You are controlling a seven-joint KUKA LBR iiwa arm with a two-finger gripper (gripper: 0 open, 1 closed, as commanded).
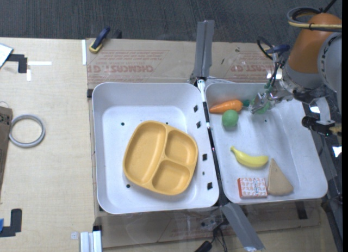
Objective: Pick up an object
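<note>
The right bin (296,139) holds an orange carrot (225,106) and a green ball (230,119) near its far left corner. A yellow banana (250,158) lies in the middle. A red and white box (252,187) and a tan wedge (279,180) rest by the near wall. My gripper (263,103) hangs low over the bin's far side, just right of the carrot's green end, with nothing visible between its fingers.
The left bin (109,136) carries a yellow divided plate (160,158). A grey divider post (204,49) rises between the bins at the back. A tape roll (24,130) lies on the bench at far left. The arm's orange band (310,49) stands above the right bin's far corner.
</note>
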